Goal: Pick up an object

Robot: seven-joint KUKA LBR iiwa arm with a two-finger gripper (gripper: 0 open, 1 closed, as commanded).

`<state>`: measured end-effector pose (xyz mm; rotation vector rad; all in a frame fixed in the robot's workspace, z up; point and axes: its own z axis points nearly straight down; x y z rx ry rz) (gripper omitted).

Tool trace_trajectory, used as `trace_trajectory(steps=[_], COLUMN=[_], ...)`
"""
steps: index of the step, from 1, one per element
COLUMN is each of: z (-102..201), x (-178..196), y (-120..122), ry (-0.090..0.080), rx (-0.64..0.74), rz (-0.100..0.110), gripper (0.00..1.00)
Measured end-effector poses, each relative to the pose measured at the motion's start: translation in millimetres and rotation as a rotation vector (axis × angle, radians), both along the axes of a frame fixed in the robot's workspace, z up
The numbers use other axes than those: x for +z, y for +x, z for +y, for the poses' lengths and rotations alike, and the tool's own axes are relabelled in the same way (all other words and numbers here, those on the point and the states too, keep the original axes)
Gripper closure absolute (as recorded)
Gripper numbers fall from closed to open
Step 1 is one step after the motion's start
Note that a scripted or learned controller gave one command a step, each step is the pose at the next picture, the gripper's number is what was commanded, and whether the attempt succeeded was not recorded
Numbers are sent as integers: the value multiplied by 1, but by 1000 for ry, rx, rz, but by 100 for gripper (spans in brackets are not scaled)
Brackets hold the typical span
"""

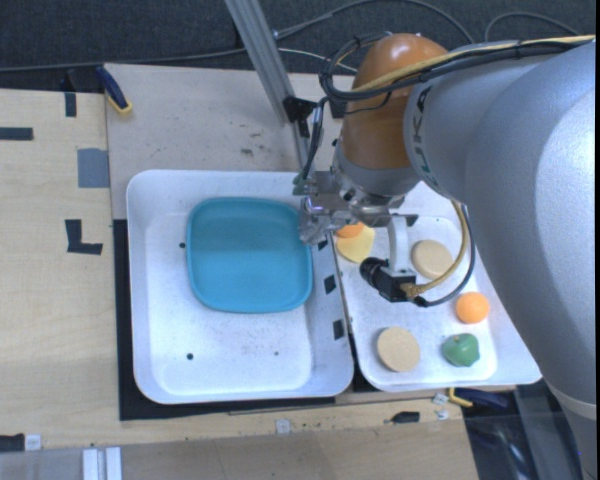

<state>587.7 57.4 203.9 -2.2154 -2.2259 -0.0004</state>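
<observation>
Nearest the camera, in the right bin (428, 315), a tan disc (398, 349) is lying flat beside a green lump (462, 350), the two sitting close but apart. Just behind the green lump an orange ball (471, 309) is resting near the bin's right wall, and farther back a second tan disc (432, 259) is lying by itself. Behind that, a yellow-orange piece (352, 241) is sitting at the bin's left side, partly hidden under the robot's wrist. The gripper (315, 220) is hanging over the divide between the two bins, right at the right edge of the blue plate (248, 255), and seems to be touching or nearly touching that rim; whether the claw is released or clenched I cannot tell, and nothing is visibly gripped in it. The blue plate is lying flat in the far half of the left bin (240, 353). The grey arm (510, 148), with its orange band (385, 88), is reaching in from the right above the right bin.
</observation>
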Motion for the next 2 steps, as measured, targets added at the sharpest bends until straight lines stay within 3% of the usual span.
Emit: trace_trajectory(steps=[1, 2], z=[41, 39], x=[14, 13], y=[13, 13], ry=[0, -1], rx=[-1, -4], rz=[-1, 0], gripper=[100, 0])
